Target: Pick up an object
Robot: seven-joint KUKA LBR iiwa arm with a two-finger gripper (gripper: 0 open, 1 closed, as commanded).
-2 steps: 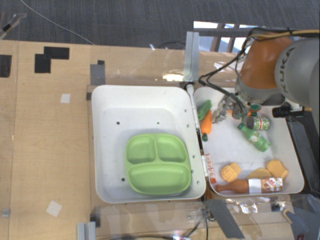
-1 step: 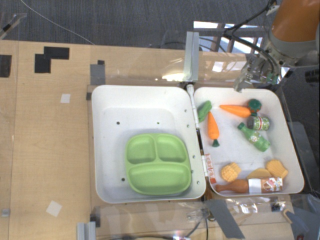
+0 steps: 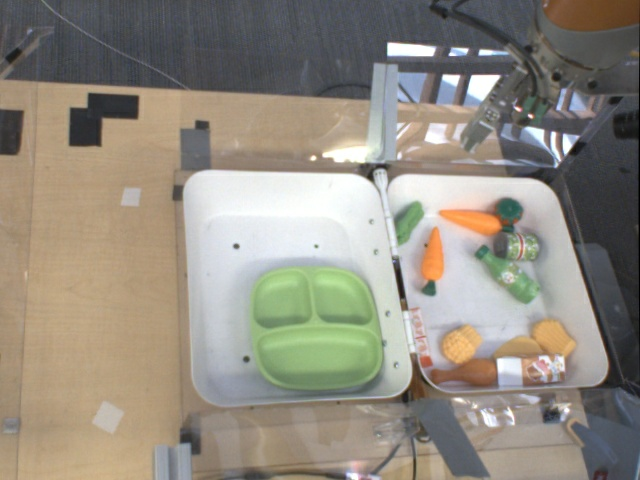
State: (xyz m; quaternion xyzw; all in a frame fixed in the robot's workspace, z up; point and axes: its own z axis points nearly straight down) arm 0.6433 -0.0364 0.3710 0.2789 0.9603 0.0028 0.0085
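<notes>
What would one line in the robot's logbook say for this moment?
gripper: above right bin's far edge, holding nothing | right bin: carrots, bottles, corn untouched | left bin: green plate

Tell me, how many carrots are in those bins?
2, both in the right bin. One carrot lies crosswise near the far wall; the other carrot lies lengthwise just left of it, by the green pickle.

camera view: fixed above bench (image 3: 90, 298) | looks down at a slant | both bins (image 3: 290, 193) framed
</notes>
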